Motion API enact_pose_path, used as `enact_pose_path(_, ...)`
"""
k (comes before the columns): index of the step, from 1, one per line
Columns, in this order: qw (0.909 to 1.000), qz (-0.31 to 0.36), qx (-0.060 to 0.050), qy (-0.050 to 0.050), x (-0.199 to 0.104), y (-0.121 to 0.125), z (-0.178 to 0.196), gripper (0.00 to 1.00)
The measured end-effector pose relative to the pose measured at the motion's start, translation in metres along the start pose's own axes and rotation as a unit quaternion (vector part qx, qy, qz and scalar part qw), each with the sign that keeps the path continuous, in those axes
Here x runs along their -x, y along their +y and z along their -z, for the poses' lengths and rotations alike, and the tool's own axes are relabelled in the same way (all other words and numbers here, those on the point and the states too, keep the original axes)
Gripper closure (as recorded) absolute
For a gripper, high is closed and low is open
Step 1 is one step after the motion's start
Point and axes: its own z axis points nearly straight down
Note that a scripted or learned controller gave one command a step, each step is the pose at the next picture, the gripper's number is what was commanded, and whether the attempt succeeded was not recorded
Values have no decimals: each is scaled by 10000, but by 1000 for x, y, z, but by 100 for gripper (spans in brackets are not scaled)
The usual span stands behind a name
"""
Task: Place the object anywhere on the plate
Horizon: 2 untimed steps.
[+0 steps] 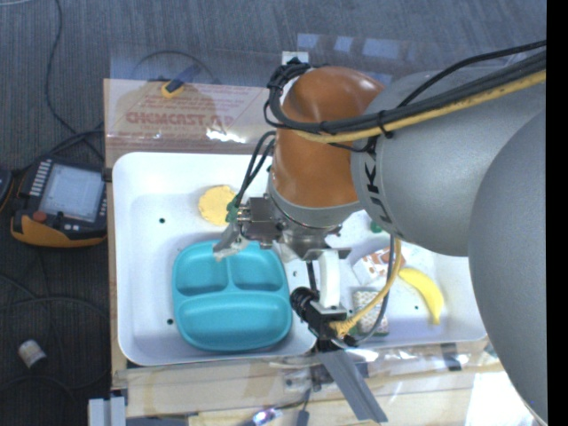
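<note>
A teal divided plate (232,295) lies in the left bin (142,238), toward its front. Behind it, near the bin's back wall, sits a flat round yellow object (215,204). My gripper (229,241) hangs over the plate's back rim, between the yellow object and the plate, with the orange wrist band right above it. I see nothing held in it. The arm's bulk hides the strip between the two bins.
In the right bin lie a yellow banana (424,293), a small printed packet (368,302) and a red-and-white item (377,260). A cardboard sheet (177,114) lies behind the bins. A teach pendant (60,204) rests on the floor to the left.
</note>
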Motion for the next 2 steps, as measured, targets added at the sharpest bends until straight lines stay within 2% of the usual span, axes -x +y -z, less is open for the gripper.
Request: enact_pose_path(2,10000,0,0,0,0,0,0,0)
